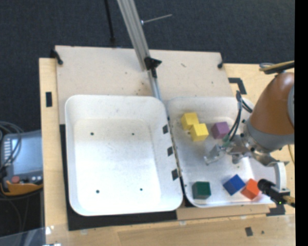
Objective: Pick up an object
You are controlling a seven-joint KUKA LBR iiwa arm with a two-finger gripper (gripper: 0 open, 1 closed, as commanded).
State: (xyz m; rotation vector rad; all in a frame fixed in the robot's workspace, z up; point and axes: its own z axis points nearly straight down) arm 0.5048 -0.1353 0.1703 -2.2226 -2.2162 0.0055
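Observation:
My gripper [224, 156] hangs over the middle of the right bin [205, 109], open, with nothing between its fingers. A purple block [220, 129] lies just above it, close to the gripper. To the left of the purple block lies a yellow L-shaped block [194, 126]. Along the bin's front edge are a green cube [200, 189], a blue cube [234, 184] and an orange block [251, 188]; the blue and orange ones touch. The arm's orange band [273, 106] covers the bin's right side.
The left bin [118, 152] lies beside the right one, their rims meeting at the centre. A slanted metal rail [136, 29] runs from the top down to the bins' junction. A grey device with cables [20, 160] stands off the bench at the left.

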